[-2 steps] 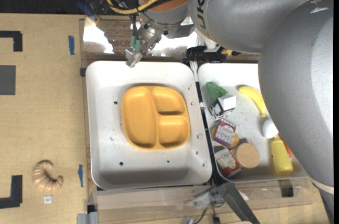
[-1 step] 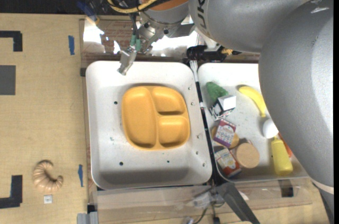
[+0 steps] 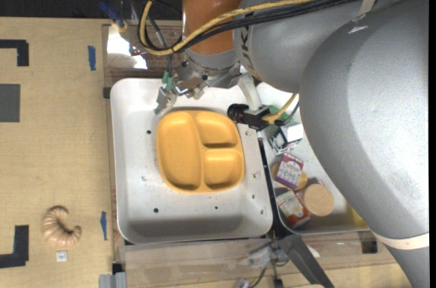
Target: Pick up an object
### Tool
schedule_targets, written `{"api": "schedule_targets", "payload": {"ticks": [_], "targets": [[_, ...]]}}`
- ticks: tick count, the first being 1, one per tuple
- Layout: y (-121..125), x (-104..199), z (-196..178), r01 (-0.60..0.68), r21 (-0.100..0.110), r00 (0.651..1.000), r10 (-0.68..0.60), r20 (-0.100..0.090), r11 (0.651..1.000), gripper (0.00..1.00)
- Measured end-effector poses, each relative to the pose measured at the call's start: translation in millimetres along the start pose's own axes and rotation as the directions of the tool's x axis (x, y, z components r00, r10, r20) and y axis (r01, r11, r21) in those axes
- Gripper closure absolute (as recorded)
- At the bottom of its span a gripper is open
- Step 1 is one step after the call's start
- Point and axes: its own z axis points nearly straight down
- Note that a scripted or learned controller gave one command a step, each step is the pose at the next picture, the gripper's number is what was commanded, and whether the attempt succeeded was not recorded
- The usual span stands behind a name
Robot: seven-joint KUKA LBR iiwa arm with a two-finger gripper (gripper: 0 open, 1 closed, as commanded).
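In the camera view, the left bin (image 3: 129,164) is being occupied by a yellow divided tray (image 3: 199,149), which is lying flat near the bin's middle with its one large compartment toward the view's left and its two smaller compartments toward the right. The gripper (image 3: 172,90) is being held just above the tray's upper left corner, hanging from the orange band (image 3: 214,1) of the arm (image 3: 354,75) that is reaching in from the right. Its fingertips are being shown as small greenish-grey parts close to the bin's back wall; whether they are spread or closed cannot be told from this angle, and nothing is being seen between them.

The tray is lying directly below the gripper in the picture, so close that its near rim is almost being touched. Its long axis is running roughly up and down the view, so the rim nearest the gripper is a short, curved edge; a grasp there is being judged the likeliest next move.

In the right bin (image 3: 340,222), largely covered by the arm, a purple packet (image 3: 289,171), a red-labelled packet (image 3: 293,206) and a tan round lid (image 3: 319,199) are being seen, all well apart from the gripper. A beige curled toy (image 3: 61,225) is lying on the bench (image 3: 48,130) outside both bins.
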Motion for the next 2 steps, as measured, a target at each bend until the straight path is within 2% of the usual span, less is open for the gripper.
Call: {"api": "schedule_targets", "payload": {"ticks": [1, 2], "targets": [[-53, -23, 78, 0.156, -0.013, 0.988, -0.156, 0.005, 0.988, 0.00], [-78, -5, 78, 0.282, -0.027, 0.959, -0.282, 0.021, 0.959, 0.00]]}}
